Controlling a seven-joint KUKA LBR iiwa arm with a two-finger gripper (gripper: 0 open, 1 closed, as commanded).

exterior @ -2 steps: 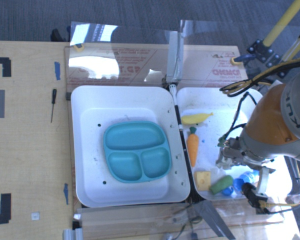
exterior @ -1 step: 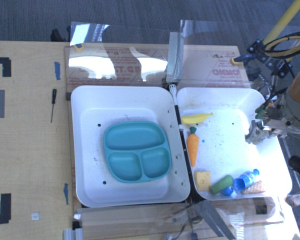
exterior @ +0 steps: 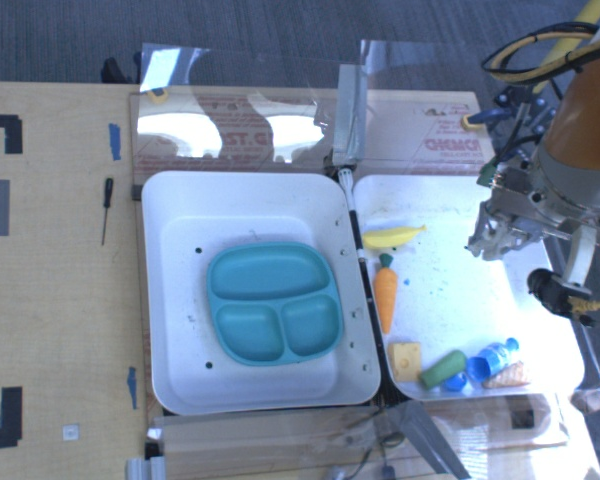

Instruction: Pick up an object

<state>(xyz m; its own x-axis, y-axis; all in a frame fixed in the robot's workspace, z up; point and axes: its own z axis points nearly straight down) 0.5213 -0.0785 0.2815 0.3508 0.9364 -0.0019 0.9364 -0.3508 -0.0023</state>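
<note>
Carrot (exterior: 385,296) lengthwise in right bin (exterior: 540,298); banana (exterior: 393,236) above

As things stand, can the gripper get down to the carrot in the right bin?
Probably yes. The carrot lies alone near the bin's left wall, the banana just above it, nothing on top; the gripper hangs to its right.

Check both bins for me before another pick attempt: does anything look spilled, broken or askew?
Nothing stands out. The teal tray lies flat in the left bin; banana, carrot and other toys lie loose in the right bin.
</note>
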